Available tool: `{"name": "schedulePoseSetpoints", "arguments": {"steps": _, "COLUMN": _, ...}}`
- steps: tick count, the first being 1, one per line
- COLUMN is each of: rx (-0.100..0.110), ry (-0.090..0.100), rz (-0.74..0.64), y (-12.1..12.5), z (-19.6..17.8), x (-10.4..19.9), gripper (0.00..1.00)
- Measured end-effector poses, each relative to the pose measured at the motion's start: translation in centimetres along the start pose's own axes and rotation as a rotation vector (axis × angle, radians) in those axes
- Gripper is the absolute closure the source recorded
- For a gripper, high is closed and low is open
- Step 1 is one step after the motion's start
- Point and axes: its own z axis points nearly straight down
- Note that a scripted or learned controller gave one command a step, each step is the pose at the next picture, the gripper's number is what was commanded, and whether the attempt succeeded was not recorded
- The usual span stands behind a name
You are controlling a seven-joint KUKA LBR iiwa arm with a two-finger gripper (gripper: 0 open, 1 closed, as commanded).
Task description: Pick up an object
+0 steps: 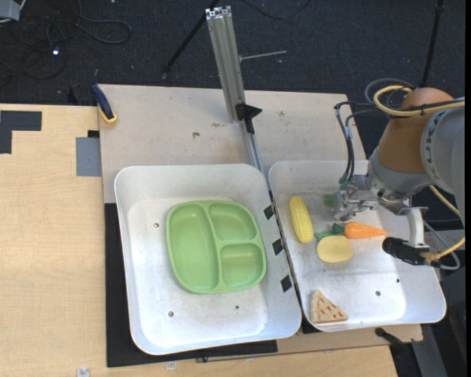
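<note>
You had the end effector (349, 209) low in the right bin (424, 309), and I could not tell how it was set. The carrot (365, 231) lay just beside it on the near side, the yellow lemon-like piece (334, 249) a little nearer, and the waffle wedge (327, 308) well nearer, by the front rim. The corn cob (301, 217) lay to its left, and the green divided plate (216, 246) sat farther left in the left bin (141, 210).

Orange carrot (364, 231) lies beside yellow lemon (334, 249) and corn (301, 217).
</note>
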Motion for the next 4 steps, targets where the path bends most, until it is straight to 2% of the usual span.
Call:
{"name": "schedulePoseSetpoints", "arguments": {"steps": 1, "rx": 0.002, "ry": -0.003, "rz": 0.0, "y": 0.1, "z": -6.3, "x": -0.6, "gripper": 1.0}}
{"name": "schedulePoseSetpoints", "arguments": {"steps": 2, "rx": 0.003, "ry": -0.003, "rz": 0.001, "y": -0.7, "z": -11.2, "x": -0.6, "gripper": 1.0}}
{"name": "schedulePoseSetpoints", "arguments": {"steps": 3, "rx": 0.006, "ry": -0.002, "rz": 0.0, "y": -0.7, "z": -12.4, "x": -0.7, "gripper": 1.0}}
{"name": "schedulePoseSetpoints", "arguments": {"steps": 4, "rx": 0.009, "ry": 0.001, "rz": -0.006, "y": -0.4, "z": -11.7, "x": 3.8, "gripper": 1.0}}
